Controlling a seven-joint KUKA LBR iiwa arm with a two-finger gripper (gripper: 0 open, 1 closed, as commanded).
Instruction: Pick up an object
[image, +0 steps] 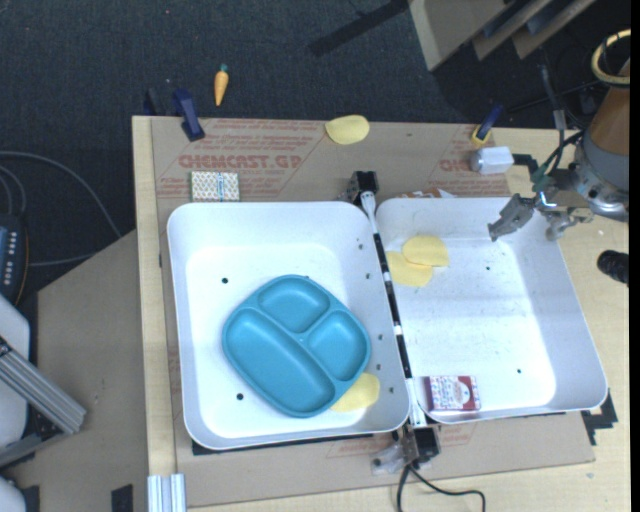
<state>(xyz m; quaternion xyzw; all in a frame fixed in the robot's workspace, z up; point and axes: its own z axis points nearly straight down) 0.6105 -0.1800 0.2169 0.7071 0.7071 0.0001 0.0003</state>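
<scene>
Gripper (527, 217) sits over the upper right corner of the right bin (560, 310), coming in from the right edge. Two fingers visible: one (507, 218) angled down-left over the bin floor, the other (556, 222) nearer the arm. Clear gap between them, so fingers are spread apart, nothing between them. No contact with any object that I can see; can't tell whether the tips touch the bin floor.

Right bin contents:
- two pale yellow pieces (418, 260), overlapping, near the upper left of the bin, just beside the divider. Well apart from the gripper.
- small red-and-white packet (451, 393) at the front edge, lower left corner of that bin.

Left bin (200, 300) contents:
- blue sectioned tray (294, 343), three compartments, lying flat in the middle, rotated at an angle.
- yellow piece (358, 394) tucked partly under the tray's lower right edge.

Outside the bins, on the bench top (260, 160):
- yellow round piece (347, 129) at the back edge
- patterned small packet (214, 186) behind the left bin
- blue clip (187, 114) at the back left corner
- small orange carrot-shaped thing (221, 85) on the dark floor beyond the bench
- white block (494, 159) behind the right bin, near the gripper.
</scene>
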